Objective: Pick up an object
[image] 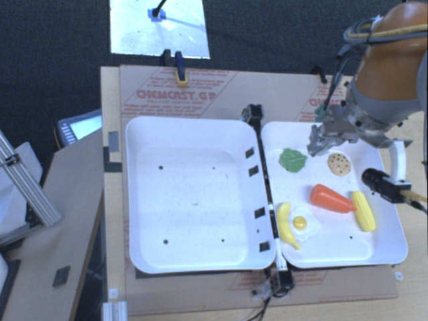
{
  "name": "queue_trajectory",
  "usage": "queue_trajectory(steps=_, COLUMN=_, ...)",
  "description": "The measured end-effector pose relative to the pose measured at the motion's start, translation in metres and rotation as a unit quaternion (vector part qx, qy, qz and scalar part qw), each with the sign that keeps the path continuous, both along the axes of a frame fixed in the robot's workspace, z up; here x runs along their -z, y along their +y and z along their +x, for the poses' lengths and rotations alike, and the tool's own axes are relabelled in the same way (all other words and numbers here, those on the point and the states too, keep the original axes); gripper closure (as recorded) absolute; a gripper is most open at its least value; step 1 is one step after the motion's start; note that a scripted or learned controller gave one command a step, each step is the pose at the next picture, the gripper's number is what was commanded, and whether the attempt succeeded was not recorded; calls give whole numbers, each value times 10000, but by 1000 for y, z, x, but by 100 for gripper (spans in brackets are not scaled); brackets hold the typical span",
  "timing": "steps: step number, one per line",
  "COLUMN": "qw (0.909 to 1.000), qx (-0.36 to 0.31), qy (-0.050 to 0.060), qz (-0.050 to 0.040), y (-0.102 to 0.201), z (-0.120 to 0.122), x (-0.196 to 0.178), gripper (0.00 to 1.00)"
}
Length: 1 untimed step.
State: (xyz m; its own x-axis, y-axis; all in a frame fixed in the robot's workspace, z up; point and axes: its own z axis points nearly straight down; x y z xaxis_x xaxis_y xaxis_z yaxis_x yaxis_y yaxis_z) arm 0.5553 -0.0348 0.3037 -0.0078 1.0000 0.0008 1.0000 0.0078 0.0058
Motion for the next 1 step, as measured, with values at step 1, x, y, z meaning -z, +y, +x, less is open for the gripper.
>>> queue_trajectory(steps=1, qw=10000, qx=-23, qy=-10, qz=2, y=0, z=1, x=-11, gripper=100)
